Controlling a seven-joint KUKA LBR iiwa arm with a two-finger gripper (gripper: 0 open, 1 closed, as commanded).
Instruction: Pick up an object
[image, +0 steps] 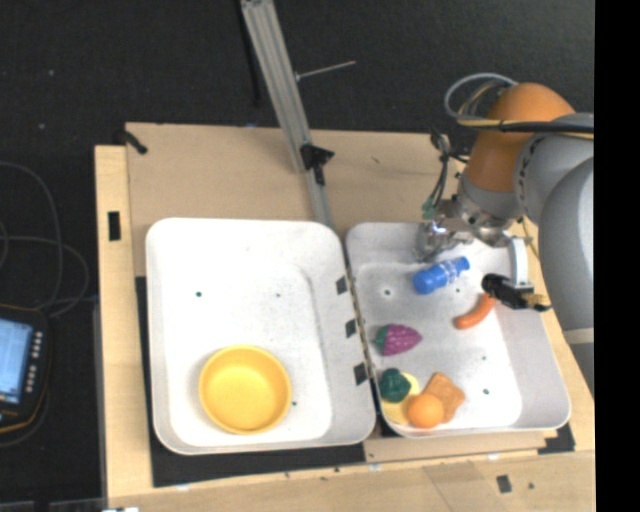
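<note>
My gripper (434, 243) hangs over the far part of the right bin (520, 400), just above and behind a blue bottle (440, 276) that lies on its side. Nothing shows between the gripper and the bottle. An orange carrot-shaped piece (474, 314) lies to the right of the bottle. A magenta berry-like toy (400, 339) rests near the bin's left wall. At the near edge sit a dark green toy (394, 384), an orange ball (425, 411) and an orange block (447, 389).
The left bin (240, 270) holds a yellow bowl (244, 388) at its near side. A grey metal pole (285, 95) slants down to the gap between the bins. A tablet (15, 365) lies off the bench at the left.
</note>
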